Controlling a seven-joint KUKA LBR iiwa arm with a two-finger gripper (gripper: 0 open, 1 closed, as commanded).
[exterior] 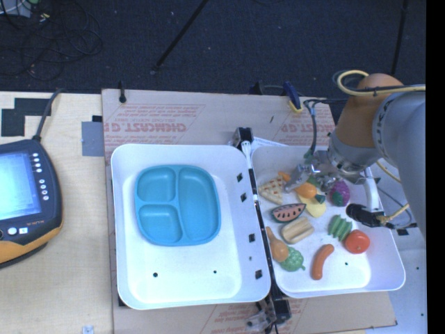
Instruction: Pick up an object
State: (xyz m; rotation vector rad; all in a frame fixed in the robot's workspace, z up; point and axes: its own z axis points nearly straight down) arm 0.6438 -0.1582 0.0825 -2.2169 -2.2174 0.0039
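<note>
Toy food [297, 229] crowding tool [321, 178]

One fixed camera looks down at a slant from above the bench, taking in both bins [184, 294] whole, moderately far.

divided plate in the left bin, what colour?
Light blue. The divided plate, with three compartments, shows plainly in the camera view against the white left bin.
</note>
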